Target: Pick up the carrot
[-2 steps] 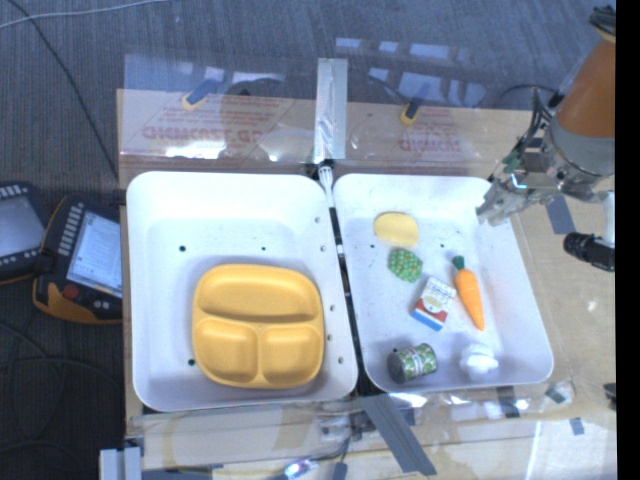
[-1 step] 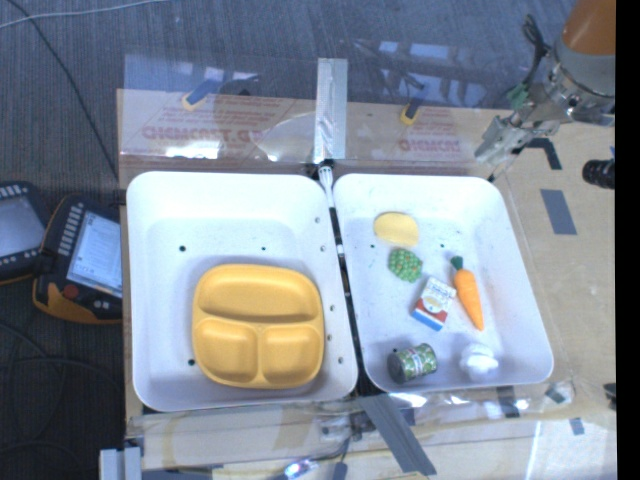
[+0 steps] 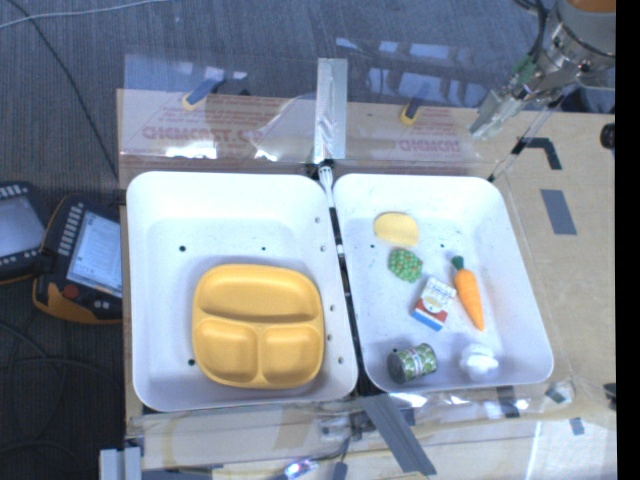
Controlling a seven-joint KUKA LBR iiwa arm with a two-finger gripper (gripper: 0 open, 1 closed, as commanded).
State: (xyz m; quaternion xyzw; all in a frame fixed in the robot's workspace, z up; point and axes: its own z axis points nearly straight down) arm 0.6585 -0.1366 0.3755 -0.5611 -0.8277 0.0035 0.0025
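The carrot [image 3: 468, 293] is lying in the right bin [image 3: 520, 238] toward its 3 o'clock wall, leaf end pointing to 12, with bare floor between it and that rim. A small carton [image 3: 432, 303] is sitting just beside it at 9 o'clock, a white lump [image 3: 480, 361] at 6. The pincer [image 3: 497, 113] is hanging beyond the bin's 1 o'clock corner, over the desk; whether it is open I cannot tell.
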